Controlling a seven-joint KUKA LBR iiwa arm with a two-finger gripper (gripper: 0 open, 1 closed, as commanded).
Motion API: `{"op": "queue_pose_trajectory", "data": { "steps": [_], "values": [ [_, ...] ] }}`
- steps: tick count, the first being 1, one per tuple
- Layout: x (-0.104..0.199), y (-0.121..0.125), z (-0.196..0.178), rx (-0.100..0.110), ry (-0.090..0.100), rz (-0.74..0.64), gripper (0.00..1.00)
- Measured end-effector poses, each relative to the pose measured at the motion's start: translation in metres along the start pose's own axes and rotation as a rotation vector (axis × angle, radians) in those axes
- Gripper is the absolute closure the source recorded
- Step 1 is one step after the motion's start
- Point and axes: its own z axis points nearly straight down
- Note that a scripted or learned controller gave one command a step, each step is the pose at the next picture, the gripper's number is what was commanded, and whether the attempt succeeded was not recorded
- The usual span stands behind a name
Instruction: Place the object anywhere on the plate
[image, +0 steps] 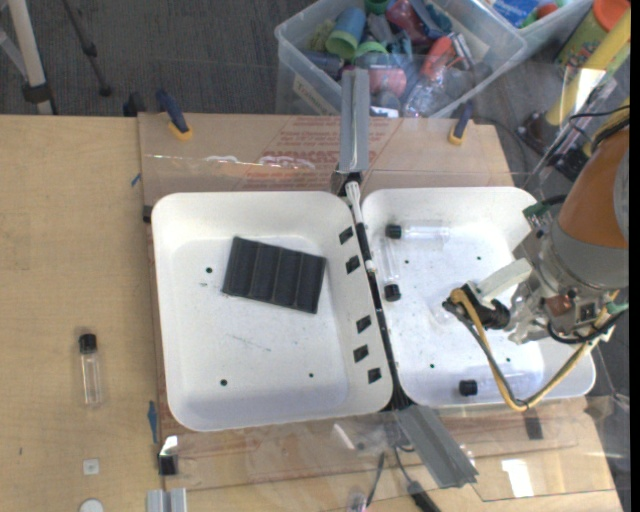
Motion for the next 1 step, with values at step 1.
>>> {"op": "queue_pose_trajectory", "data": {
  "steps": [1],
  "values": [
    [-0.0215, 0.059, 0.1136, -0.004, 0.009, 0.001, 1.0]
  ]
}}
